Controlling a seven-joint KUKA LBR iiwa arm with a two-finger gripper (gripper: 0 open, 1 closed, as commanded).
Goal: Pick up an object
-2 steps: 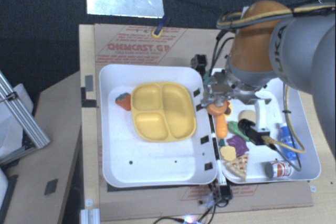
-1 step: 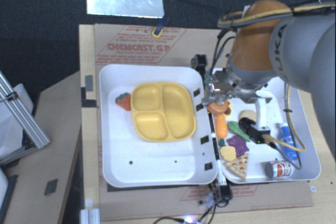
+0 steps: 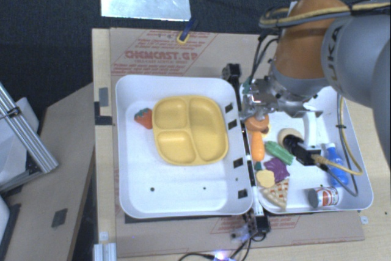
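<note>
My gripper (image 3: 257,108) hangs over the left end of the right bin (image 3: 357,189), close to the wall between the two bins. Directly below it sits a small round orange toy (image 3: 258,124), and I cannot tell whether the two touch. An orange carrot (image 3: 258,146) lies just in front of that toy. Nearby are a green piece (image 3: 277,151), a purple piece (image 3: 278,168), a yellow round piece (image 3: 265,178) and a pizza slice (image 3: 276,194). The orange and grey arm (image 3: 311,40) hides the back of this bin.
The left bin (image 3: 177,195) holds a yellow divided plate (image 3: 188,129) and a red strawberry toy (image 3: 143,118) to its left. The right bin also holds a tape roll (image 3: 289,135), a white bottle (image 3: 311,129), a blue marker (image 3: 335,166) and a small can (image 3: 324,196).
</note>
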